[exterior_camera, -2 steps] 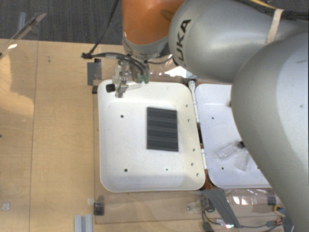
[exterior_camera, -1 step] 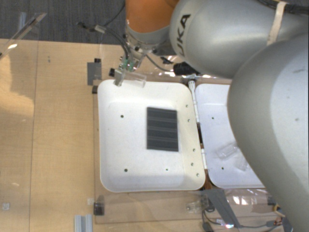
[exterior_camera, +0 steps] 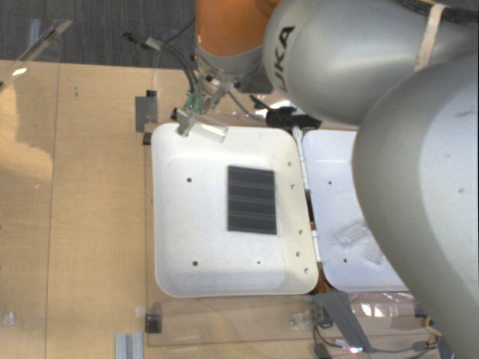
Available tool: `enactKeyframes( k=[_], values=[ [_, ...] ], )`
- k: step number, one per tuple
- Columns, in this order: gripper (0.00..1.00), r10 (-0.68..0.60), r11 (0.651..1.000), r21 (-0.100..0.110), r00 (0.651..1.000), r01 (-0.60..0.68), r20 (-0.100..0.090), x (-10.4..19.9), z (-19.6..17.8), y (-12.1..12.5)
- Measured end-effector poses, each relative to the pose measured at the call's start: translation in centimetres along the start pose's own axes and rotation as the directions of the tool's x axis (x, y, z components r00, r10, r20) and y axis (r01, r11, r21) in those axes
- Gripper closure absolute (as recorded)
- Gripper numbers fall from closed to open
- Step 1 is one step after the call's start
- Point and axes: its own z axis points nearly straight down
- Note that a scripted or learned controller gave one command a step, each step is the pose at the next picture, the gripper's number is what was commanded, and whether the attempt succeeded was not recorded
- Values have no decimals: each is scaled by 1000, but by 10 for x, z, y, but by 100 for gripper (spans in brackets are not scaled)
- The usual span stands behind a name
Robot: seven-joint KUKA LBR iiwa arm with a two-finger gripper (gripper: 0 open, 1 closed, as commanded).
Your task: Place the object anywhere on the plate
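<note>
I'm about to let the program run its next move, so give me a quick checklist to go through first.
1. The dark plate lies flat in the left bin: ok.
2. Nothing sits on the plate: ok.
3. The end effector is above the plate: not ok, it is at the bin's far left corner.
4. Object held: cannot tell; a clear piece lies beside the end effector.
5. Right bin contents: cannot tell, the arm covers much of it.

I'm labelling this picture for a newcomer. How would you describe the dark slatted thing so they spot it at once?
Find the left white bin. Near its middle lies a dark grey rectangular plate with ridges across it. It is the only dark thing on the bin's white floor.
</note>
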Motion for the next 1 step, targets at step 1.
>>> enactKeyframes(
  k=[1],
  values=[
    [100,562,827,1,827,-562,1,1,-4,0]
  ],
)
